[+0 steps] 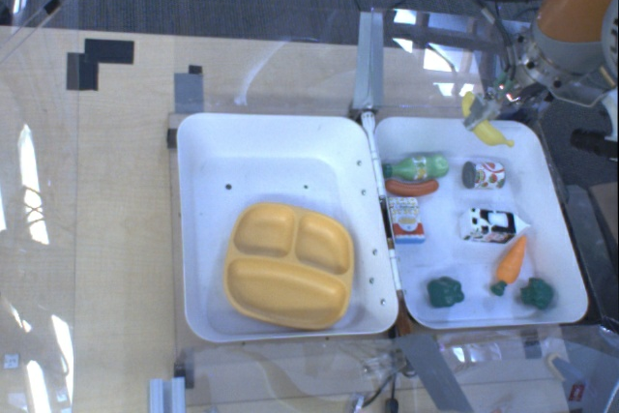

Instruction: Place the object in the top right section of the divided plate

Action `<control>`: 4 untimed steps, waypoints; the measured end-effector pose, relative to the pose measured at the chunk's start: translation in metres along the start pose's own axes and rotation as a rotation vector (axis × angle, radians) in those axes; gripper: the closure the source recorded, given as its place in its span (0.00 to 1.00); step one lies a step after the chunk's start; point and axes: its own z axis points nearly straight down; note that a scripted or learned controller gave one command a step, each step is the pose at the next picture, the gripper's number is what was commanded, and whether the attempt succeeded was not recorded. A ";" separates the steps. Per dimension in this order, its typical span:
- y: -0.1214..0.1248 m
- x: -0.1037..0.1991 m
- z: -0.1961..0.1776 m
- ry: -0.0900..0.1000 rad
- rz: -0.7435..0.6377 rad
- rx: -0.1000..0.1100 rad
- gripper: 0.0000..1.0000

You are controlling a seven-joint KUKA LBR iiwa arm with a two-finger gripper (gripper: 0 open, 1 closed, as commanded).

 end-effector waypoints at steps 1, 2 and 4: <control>-0.002 -0.004 -0.052 0.000 0.033 0.000 1.00; -0.050 -0.010 -0.063 0.001 0.119 0.002 1.00; -0.056 0.038 0.049 0.003 -0.013 0.003 1.00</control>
